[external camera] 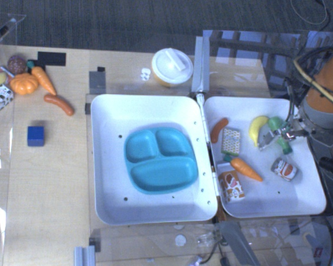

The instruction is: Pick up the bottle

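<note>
Gripping green plastic bottle [278,131], metal pincer [273,137] (shiny, slim-fingered)

banana [257,129] beside bottle [277,127], can [283,169] nr; front corner free

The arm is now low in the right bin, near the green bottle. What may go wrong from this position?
1. The tool sits at the bottle, which lies tight against the banana. It may catch or push the banana too.
2. The bottle lies near the bin's right side, so a push may slide it to the wall.
3. The can and carrot lie close below. A shifted bottle may knock them.
</note>
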`<state>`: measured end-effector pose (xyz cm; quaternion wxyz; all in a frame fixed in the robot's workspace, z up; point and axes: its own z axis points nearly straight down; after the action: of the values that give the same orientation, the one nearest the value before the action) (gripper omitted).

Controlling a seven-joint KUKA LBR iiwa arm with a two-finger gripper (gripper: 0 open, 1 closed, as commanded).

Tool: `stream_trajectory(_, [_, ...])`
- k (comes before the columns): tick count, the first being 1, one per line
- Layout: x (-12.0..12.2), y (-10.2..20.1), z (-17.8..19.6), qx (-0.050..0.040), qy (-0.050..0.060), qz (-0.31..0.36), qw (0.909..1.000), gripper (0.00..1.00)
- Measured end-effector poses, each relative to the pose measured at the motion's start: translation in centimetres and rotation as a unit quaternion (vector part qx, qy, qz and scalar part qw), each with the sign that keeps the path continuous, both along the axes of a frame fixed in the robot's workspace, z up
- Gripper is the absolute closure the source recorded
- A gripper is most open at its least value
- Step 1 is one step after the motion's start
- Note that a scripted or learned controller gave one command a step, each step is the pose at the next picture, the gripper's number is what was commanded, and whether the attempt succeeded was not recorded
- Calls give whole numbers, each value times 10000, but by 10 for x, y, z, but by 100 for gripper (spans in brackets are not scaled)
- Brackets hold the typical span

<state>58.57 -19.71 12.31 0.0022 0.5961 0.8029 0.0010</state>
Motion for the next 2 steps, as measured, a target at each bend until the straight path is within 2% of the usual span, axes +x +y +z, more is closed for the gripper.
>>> stream_trajectory(1, [19, 2, -16, 55, 53, -59, 10000, 0])
stream_trajectory(2, [34, -7, -17, -15, 155, 481, 9987, 0])
